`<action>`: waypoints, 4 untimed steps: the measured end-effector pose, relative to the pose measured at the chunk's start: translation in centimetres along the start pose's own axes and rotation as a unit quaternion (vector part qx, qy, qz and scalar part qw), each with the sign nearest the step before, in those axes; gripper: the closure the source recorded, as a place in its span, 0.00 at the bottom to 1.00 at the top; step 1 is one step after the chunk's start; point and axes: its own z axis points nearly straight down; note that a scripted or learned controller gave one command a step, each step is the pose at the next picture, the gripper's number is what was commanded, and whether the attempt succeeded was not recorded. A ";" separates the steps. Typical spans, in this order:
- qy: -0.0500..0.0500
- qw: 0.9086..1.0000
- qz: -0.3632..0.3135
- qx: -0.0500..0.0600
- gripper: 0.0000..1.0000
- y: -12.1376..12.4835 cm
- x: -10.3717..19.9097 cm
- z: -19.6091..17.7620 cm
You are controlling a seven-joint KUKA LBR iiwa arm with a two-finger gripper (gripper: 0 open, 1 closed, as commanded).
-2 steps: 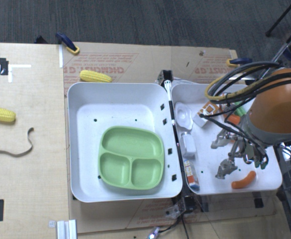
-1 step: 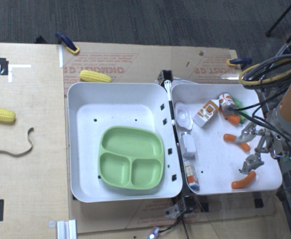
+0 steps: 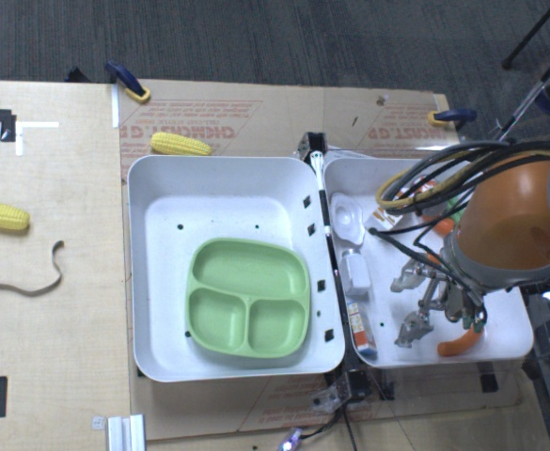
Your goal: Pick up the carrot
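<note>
On the left of the table lie a corn cob and a thin curved strip, well apart from the work. A second corn cob sits on the cardboard just behind the left bin, which holds a green divided plate. None of this bears on the step.

The right bin is the one that matters. Along its left wall lie a white cup, a pale block and a small tube or packet. The gripper hangs low over the middle of this bin, under the orange band of the arm and a bundle of cables. I cannot tell how wide it stands; the metal parts there are too cluttered to read. Nothing orange shows inside it.

The carrot lies near the bin's front edge, just to the right of the gripper and a little nearer the camera, with its length roughly along that edge.

To do this step well, I judge the gripper should shift right and forward until it is centred over the carrot's middle, turn so it closes across the thin width, and come down fully before closing. The front wall is near, so a straight vertical descent looks safest.
</note>
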 end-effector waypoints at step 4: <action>-0.001 0.999 0.034 0.000 0.00 -7.4 -1.4 -3.6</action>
